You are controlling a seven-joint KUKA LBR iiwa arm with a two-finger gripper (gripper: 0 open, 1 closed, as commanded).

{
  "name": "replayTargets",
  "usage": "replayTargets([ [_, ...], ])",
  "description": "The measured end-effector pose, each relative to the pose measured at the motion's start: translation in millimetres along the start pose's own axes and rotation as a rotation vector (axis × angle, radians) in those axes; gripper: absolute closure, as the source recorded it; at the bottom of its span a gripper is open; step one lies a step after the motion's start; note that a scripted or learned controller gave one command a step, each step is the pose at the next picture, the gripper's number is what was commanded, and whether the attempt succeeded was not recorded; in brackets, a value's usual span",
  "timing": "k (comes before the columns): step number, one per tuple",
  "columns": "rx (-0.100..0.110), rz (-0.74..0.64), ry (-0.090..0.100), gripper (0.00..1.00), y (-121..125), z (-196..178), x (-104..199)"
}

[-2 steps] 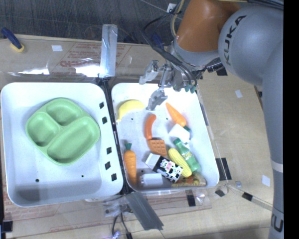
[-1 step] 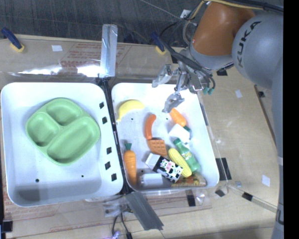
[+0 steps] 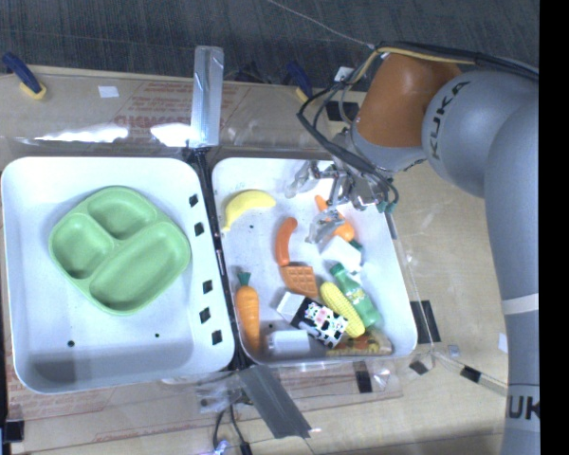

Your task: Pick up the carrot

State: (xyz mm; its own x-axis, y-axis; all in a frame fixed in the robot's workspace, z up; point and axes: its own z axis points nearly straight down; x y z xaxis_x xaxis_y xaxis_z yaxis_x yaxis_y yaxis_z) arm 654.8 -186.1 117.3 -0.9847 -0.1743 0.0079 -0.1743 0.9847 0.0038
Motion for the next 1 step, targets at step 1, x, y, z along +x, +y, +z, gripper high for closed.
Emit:
replayTargets([
  [1,0.006,-0.005,-0.014,1.00,0.1,-18.4,-4.8],
])
